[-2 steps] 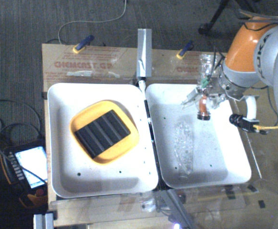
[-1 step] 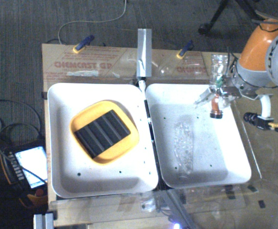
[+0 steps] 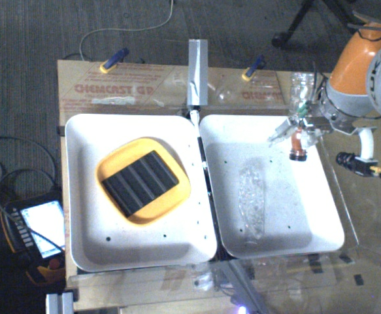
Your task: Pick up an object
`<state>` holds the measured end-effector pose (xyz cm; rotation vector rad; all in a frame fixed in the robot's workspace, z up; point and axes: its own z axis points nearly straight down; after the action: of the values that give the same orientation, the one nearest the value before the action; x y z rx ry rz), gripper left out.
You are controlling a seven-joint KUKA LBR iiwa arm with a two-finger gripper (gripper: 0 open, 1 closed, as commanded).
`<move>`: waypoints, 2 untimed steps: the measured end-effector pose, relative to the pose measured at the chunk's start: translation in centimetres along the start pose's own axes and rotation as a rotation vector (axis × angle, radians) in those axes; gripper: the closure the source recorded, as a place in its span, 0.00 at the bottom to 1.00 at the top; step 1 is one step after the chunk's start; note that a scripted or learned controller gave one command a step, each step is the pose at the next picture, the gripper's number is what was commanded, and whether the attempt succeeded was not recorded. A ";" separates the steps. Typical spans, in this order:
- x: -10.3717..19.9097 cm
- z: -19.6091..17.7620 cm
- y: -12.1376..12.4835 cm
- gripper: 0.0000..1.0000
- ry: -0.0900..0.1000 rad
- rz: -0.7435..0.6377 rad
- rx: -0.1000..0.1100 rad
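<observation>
My gripper [image 3: 298, 150] hovers above right white bin [image 3: 327, 221]; finger state unclear. Approach step; next descend toward clear crinkled plastic object [image 3: 251, 198].

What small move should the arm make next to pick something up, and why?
Probably move left and down toward the clear plastic item lying in the right bin. The gripper hovers at that bin's upper right corner, well apart from the item, and nothing shows between its fingers.

Two blue clamps [image 3: 114, 59] pin a cardboard sheet [image 3: 138, 90] behind the bins.
</observation>
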<state>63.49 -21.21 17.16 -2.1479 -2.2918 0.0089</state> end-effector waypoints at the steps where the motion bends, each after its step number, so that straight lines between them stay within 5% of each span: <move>1: 1.4 7.5 3.2 1.00 0.004 0.103 -0.003; 2: 1.3 7.7 3.6 1.00 0.016 0.178 0.007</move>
<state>66.99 -19.71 9.39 -2.3313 -2.0809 -0.0001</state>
